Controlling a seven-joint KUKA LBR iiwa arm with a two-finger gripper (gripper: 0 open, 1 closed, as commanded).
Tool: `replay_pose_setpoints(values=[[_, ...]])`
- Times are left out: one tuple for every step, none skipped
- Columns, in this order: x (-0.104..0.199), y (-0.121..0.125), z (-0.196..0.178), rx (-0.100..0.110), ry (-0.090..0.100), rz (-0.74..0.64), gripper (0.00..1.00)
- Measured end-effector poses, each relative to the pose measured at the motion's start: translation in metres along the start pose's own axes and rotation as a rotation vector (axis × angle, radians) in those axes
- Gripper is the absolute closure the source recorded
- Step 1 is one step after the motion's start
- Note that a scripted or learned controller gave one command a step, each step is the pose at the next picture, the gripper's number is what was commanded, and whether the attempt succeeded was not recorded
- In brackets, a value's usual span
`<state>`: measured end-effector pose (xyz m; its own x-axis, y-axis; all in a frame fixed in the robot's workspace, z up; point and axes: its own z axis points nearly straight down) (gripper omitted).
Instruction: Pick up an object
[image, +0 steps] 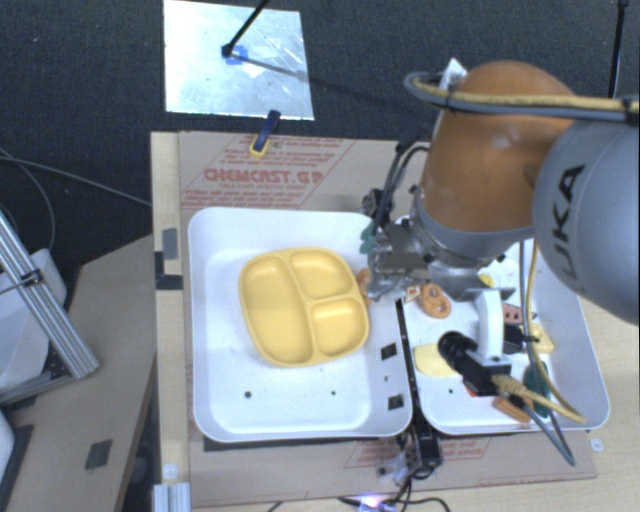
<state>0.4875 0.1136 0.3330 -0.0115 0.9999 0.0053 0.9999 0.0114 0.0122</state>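
A yellow three-compartment plate (300, 305) lies in the middle of the left bin (220, 400). My gripper (385, 272) hangs over the divide between the two bins, just right of the plate's upper right rim. The arm's orange band and grey wrist cover much of the right bin (585, 395). An orange pretzel-shaped piece (434, 300) lies in the right bin just right of the gripper. A flat yellow piece (430, 360) lies below it.
Several small items, partly hidden by the arm, sit in the right bin, including a brown one (513, 406) near the front and a red one (512, 315). Behind the bins are a cardboard sheet (270, 170), a blue-and-yellow tool (265, 133) and a shiny metal plate (238, 55).
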Motion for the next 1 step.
replay_pose_setpoints(values=[[-0.0021, 0.0018, -0.1329, -0.006, 0.0, 0.006, 1.0]])
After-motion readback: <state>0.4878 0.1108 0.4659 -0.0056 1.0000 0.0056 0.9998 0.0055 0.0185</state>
